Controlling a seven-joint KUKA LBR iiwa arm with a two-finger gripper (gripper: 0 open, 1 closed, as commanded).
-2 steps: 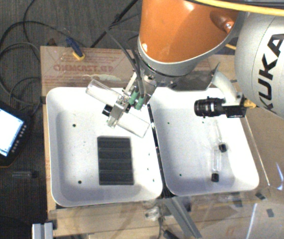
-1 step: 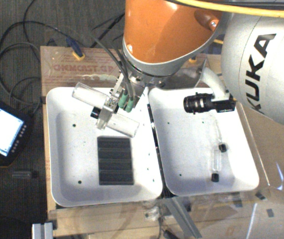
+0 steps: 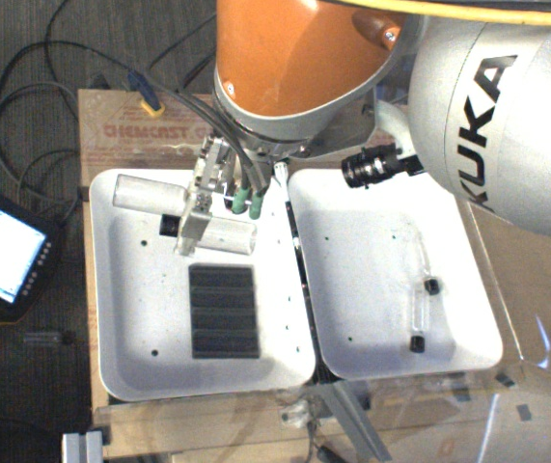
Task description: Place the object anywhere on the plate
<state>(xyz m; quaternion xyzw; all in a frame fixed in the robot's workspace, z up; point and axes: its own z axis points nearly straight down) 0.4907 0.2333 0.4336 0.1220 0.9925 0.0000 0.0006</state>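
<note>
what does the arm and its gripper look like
The arm is glossy grey-white with black KUKA lettering, a broad orange band above the wrist and a yellow cable along the top. The gripper is slim bare metal, with green-tipped plugs beside it.

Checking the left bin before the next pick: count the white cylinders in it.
2. One white plastic cylinder lies at the shallow white left bin's far left corner; the other white cylinder lies mid-bin beneath the gripper, above the dark ribbed plate. The arm may hide more.

A dark ribbed plate (image 3: 224, 311) is laid flat in the left bin. A white cylinder (image 3: 227, 236), probably the object, is seen lying just above it.
</note>
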